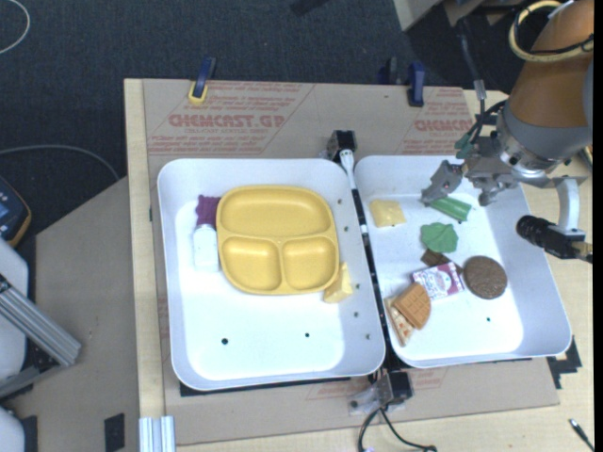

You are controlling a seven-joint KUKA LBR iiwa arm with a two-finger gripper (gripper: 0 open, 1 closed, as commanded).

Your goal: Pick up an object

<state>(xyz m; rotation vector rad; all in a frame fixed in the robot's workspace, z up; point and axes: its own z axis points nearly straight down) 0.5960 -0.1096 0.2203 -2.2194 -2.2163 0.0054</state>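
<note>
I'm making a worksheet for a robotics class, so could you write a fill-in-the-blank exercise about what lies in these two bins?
1. The yellow divided tray lies in the ____ bin.
2. The round brown cookie lies in the ____ bin.
3. The gripper hovers above a ____ flat piece.
4. The arm's band is ____.

Missing words: left; right; green; orange

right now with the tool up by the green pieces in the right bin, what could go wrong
1. The tool sits over the flat green piece near the right bin's far wall; a piece lying that flat may slip out of a pinch.
2. The green leaf lies close beside it, so closing could nudge or catch both.
3. The brown cookie, pink packet and cracker are bunched together, so a try there could scatter them.
</note>
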